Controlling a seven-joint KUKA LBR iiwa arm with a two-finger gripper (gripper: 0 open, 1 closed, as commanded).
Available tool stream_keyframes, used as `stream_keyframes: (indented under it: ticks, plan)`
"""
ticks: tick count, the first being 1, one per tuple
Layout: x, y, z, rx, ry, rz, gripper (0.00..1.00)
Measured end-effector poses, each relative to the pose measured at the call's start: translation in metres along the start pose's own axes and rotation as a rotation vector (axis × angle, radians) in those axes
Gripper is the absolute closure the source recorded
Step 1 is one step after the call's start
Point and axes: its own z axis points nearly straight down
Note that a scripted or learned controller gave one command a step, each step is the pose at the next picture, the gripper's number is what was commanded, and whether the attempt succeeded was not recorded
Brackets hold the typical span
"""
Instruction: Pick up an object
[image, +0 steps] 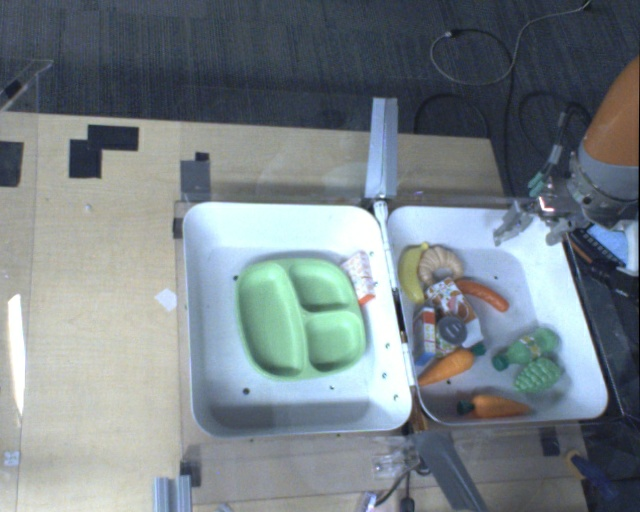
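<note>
At the far right corner: the gripper (531, 226) hung over the far rim of the right bin (590, 330), its two fingers (506, 228) spread apart with nothing between them.
Task's thing: no object was chosen yet; all candidates lay in the right bin, near and to the left of the gripper.
Right bin, left side: a banana (410, 272), a pastry-like toy (441, 263), a small packet (446, 298), a bottle (427, 333) and a dark round lid (452, 328) were crowded together, touching.
Right bin, other things: a red sausage (484, 293) lay just beside that heap, one carrot (446, 367) below it, a second carrot (498, 406) at the near wall, and two green toys (533, 360) at the right.
Left bin (200, 300): it held a green divided tray (299, 317) and a small wrapper (360, 274) just at the tray's far right corner.
Risk, crowding: a descent into the heap could push neighbours aside or catch two things together, I judged.
Risk, rim: so close to the wall, the fingers could strike the rim.
Risk, shape: rounded carrots and the sausage could slip out when the fingers close.
</note>
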Motion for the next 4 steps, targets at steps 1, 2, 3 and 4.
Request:
stream_keyframes:
  ticks: [1,2,3,4]
  plan:
    - [0.047,-0.004,0.111,-0.008,-0.002,-0.338,0.00]
    - [0.091,0.027,0.111,-0.006,-0.001,-0.357,0.00]
    - [0.093,0.029,0.101,-0.006,0.002,-0.361,1.00]
    - [0.154,0.035,-0.055,-0.004,0.000,-0.267,1.00]
